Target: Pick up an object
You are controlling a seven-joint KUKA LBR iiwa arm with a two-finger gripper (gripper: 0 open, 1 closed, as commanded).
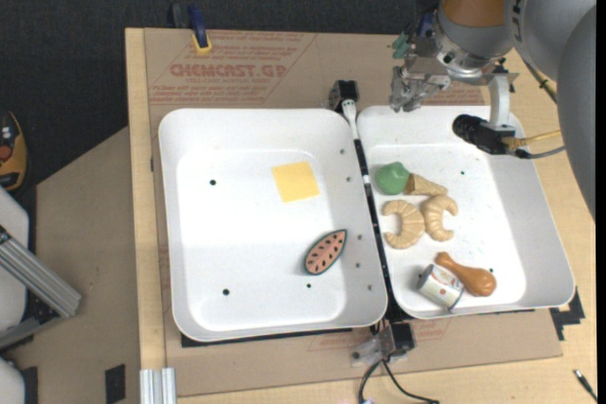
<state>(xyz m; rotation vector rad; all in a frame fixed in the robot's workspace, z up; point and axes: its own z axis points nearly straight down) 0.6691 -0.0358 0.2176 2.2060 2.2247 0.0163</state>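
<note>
The green piece (390,177) lies in the right bin (530,232) beside two croissants (419,219), well below the gripper (409,96) (hovering over the bin's far rim); whether the jaws are clenched, I cannot tell.

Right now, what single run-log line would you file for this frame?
arm: gripper above right bin's far edge | held: nothing seen | right bin: green piece, two croissants, drumstick | left bin: yellow square
</note>
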